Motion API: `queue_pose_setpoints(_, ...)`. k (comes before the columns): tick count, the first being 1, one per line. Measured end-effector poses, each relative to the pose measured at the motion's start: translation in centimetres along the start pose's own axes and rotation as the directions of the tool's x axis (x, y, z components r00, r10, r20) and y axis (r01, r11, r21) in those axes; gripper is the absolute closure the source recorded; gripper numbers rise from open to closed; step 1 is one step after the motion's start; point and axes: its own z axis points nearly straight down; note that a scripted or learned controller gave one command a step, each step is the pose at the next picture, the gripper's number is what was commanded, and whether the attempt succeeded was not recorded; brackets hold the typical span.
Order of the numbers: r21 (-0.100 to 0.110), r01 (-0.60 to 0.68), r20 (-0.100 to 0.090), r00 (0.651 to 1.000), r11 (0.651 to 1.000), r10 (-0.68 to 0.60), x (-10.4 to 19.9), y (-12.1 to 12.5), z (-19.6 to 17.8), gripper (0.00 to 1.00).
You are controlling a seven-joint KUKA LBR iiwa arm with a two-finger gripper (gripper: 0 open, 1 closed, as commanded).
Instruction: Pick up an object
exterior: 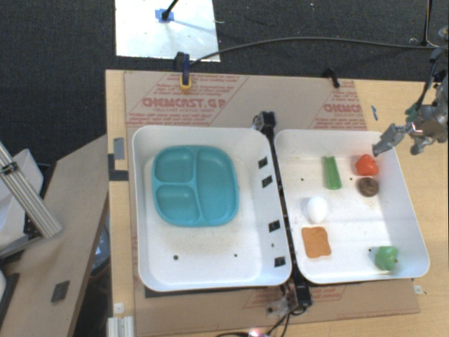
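The right bin (351, 220) holds several small items: a green stick (331, 172), a red piece (365, 165), a brown ball (367, 186), a white egg (316, 208), an orange flat square (316, 242) and a green lump (386, 257). My gripper (401, 140) hangs over the bin's far right corner, just above and to the right of the red piece. Nothing shows in its grasp.
A teal divided plate (195, 186) lies in the left bin (203, 258). A black clipped divider (275, 188) runs between the two bins. Cables cross the bench behind the bins. A white sheet (165, 20) lies on the dark floor beyond.
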Motion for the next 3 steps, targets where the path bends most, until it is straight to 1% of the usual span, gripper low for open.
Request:
queue_pose_setpoints(1,0.005,-0.002,-0.002,1.000,1.000,0.002,0.0,0.2,6.3,0.00)
queue_pose_setpoints(2,0.004,-0.002,-0.001,1.000,1.000,0.002,0.2,-0.2,10.5,0.00)
queue_pose_setpoints(3,0.003,-0.003,-0.001,1.000,1.000,0.003,0.3,0.0,14.7,0.00)
